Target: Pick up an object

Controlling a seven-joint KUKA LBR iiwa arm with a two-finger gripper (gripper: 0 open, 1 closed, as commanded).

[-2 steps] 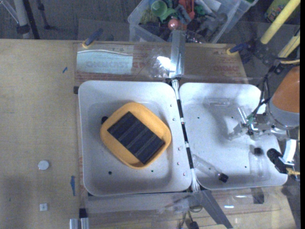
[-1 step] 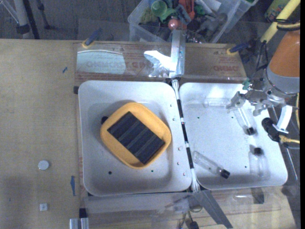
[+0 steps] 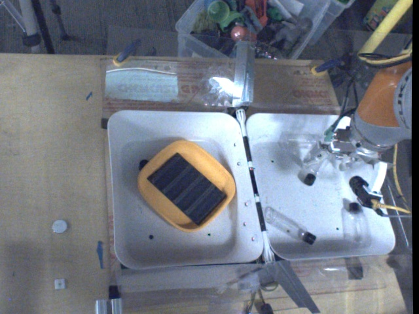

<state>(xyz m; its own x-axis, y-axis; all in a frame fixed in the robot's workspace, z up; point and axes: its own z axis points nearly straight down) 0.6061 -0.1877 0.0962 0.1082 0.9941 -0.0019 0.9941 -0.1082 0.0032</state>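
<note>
In the camera view we are seeing two shallow white bins lying side by side on the light wooden tabletop (image 3: pixel 46 142). In the left white bin (image 3: pixel 124 241) a yellow square-shaped object with a dark ribbed panel on top (image 3: pixel 186 185) is resting near the middle, turned at an angle to the bin walls. It is well apart from the arm.

In the right white bin (image 3: pixel 281 136) a clear plastic tube with a black cap (image 3: pixel 289 225) is lying near the front wall, tilted. The grey arm with the orange band (image 3: pixel 385 106) is reaching in from the right and is standing over the right half of this bin. The gripper (image 3: pixel 327 152) is hanging low over the bin floor, near its middle. We cannot tell how wide the gripper is standing, because its metal parts are blurring together with some clear plastic pieces around it, and we are not seeing any object held in it.

Behind the bins a transparent plastic box full of colourful small toys (image 3: pixel 262 12) is standing, and a small white round disc (image 3: pixel 59 226) is lying on the tabletop at the left.
</note>
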